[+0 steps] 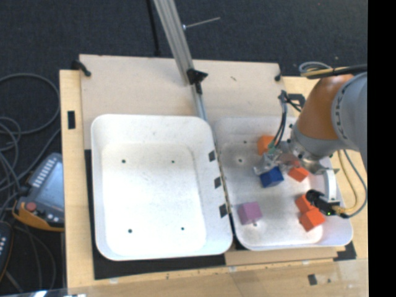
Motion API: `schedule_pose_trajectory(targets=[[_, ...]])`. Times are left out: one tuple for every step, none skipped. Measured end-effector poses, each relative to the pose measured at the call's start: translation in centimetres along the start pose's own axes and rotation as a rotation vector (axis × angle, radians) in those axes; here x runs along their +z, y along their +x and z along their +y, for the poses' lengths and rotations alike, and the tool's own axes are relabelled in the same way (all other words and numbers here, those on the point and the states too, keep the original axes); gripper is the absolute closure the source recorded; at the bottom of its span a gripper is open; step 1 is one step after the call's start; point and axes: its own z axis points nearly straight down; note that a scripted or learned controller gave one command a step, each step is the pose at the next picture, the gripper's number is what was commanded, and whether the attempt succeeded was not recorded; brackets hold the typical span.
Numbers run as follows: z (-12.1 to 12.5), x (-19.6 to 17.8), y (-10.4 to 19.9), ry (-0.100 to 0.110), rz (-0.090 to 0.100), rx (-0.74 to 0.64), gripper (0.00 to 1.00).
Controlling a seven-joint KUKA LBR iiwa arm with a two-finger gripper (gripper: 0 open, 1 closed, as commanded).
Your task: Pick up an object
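Note:
My gripper [274, 161] hangs low in the right bin [238, 135], under the grey arm with its orange band [318, 113]. Its tip sits just above a blue block [271, 178] and looks close to or touching it. An orange piece [265, 144] lies just behind the gripper, and an orange block [299, 174] lies to its right. Two more orange-red blocks [311, 218] rest near the bin's front right corner. A purple block [250, 213] stands alone at the bin's front left.
The left bin [99, 132] sits beside the right one, sharing a divider with black clips [218, 183]. A slanted aluminium rail [176, 36] rises behind the bins. Cables and a handheld pendant [43, 193] lie off the bench at left.

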Motion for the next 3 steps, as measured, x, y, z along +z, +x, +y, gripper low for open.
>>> schedule_pose_trajectory(targets=[[0.1,-23.1,8.5,-0.004,0.002,-0.008,1.00],[1.2,-20.5,13.9,0.008,0.003,-0.009,1.00],[0.6,-11.6,19.6,0.015,0.004,-0.008,1.00]])
